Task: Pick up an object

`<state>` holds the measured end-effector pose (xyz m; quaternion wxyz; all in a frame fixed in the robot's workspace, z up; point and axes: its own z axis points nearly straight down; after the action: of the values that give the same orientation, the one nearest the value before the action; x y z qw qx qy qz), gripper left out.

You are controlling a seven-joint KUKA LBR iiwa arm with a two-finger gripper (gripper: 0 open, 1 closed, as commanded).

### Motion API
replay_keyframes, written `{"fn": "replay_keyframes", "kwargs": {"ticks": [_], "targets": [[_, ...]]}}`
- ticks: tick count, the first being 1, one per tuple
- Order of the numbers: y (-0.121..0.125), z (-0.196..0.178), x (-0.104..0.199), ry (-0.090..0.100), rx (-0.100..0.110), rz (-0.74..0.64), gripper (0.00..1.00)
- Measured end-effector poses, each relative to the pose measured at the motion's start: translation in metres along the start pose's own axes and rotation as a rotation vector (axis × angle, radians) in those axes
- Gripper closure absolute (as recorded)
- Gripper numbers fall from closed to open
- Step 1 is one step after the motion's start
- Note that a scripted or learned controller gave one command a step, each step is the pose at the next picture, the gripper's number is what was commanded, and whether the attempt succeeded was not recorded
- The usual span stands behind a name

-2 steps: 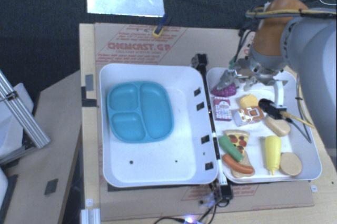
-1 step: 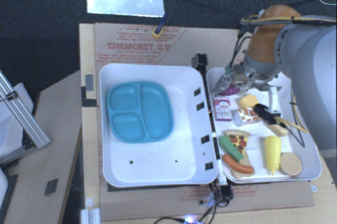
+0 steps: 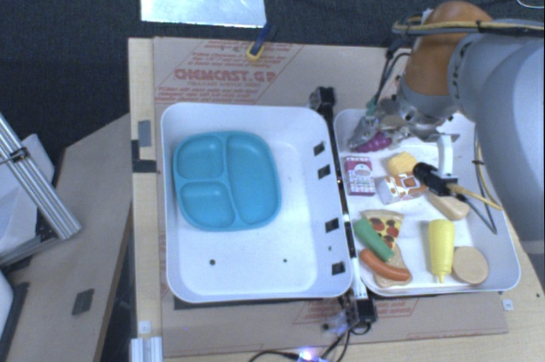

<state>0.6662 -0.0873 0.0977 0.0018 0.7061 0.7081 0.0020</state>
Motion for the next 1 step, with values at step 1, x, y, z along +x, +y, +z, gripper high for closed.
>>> {"fn": "replay_keyframes", "kwargs": {"ticks": [1], "targets": [[0.0033,-0.0653,0.0028,-0.001,-0.004,-0.002,1.0]]}}
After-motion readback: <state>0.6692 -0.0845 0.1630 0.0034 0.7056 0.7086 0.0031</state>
